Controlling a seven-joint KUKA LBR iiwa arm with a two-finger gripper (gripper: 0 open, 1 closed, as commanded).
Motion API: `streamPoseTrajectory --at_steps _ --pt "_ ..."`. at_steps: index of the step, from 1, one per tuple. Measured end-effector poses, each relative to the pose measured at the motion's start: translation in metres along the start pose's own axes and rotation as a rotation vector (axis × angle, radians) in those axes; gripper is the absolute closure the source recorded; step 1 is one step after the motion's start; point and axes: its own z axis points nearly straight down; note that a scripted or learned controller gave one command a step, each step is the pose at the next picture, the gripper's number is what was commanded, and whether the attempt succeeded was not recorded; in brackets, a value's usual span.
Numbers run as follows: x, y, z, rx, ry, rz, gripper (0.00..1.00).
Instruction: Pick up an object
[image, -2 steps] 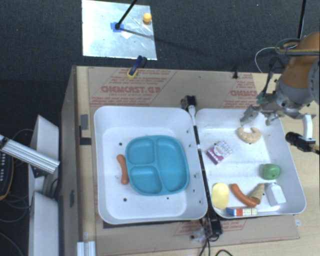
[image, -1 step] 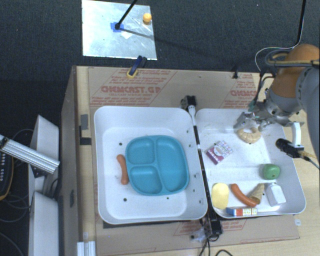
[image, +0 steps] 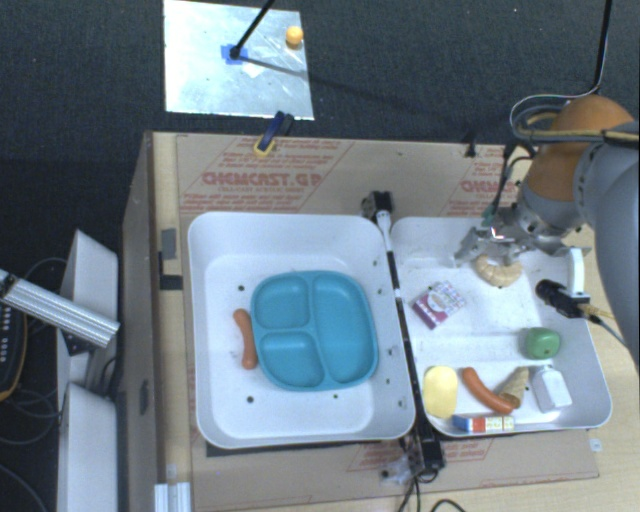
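My gripper (image: 492, 243) hangs low over the back of the right bin (image: 600, 400), directly above and touching or nearly touching a beige bread-like piece (image: 498, 270). Whether the piece is between the fingers cannot be made out. Further objects lie in the same bin: a pink patterned packet (image: 438, 304), a green ball (image: 541, 343), a yellow rounded object (image: 440, 390), an orange-red sausage (image: 484, 390), a tan cone (image: 515, 382), a white block (image: 549, 388) and a small striped bar (image: 483, 424) at the front wall.
The left bin (image: 215, 290) holds a blue divided plate (image: 313, 330) with an orange sausage (image: 245, 338) lying beside its left edge. A ridge (image: 397, 300) separates the two bins. The arm (image: 585, 170) comes in from the right, above the right bin's back corner.
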Motion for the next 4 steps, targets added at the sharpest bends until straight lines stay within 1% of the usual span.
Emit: streamPoseTrajectory --at_steps 1,2,3,4 --pt "0.0 0.001 -0.012 -0.003 -0.002 -0.003 1.0" --pt "-0.003 -0.072 -0.057 -0.001 -0.001 0.004 1.0" --pt "0.001 -0.129 -0.131 -0.001 0.0 0.004 1.0" --pt "-0.008 -0.037 -0.089 0.0 0.001 0.001 1.0"
